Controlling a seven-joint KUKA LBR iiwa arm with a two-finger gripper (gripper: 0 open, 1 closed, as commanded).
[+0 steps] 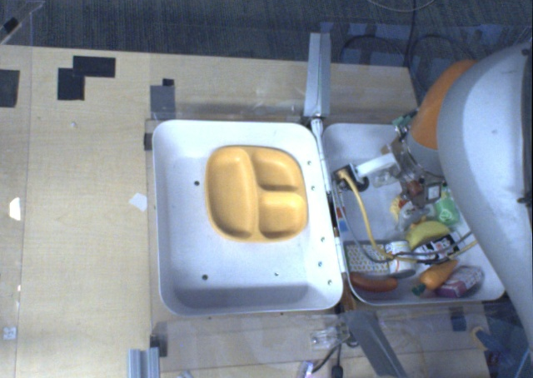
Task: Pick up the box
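Overhead view of the bench [83,226]. (a) My arm [487,168], grey with an orange band [437,110], enters from the right and covers the far right part of the right bin [358,147]. (b) The left bin [179,226] holds a yellow compartment tray [254,193] near its centre. (c) My gripper [410,185] hangs low over the middle of the right bin, among clutter; how far open it is cannot be read here, and I see nothing held in it. (d) A yellow cable [364,210] curves down the bin's left side to a dark mesh piece [362,258]. (e) A banana [426,233] lies just below the gripper, a green item [447,210] beside it. (f) A brown sausage [375,283] and an orange carrot [437,275] lie along the near wall.

(g) The box [458,285] (the most box-like thing here, small and blurred) sits in the near right corner of the right bin, just beside the carrot. It looks pink-purple with a white patch. Its long axis runs roughly left to right, along the near wall; which end is which I cannot tell.
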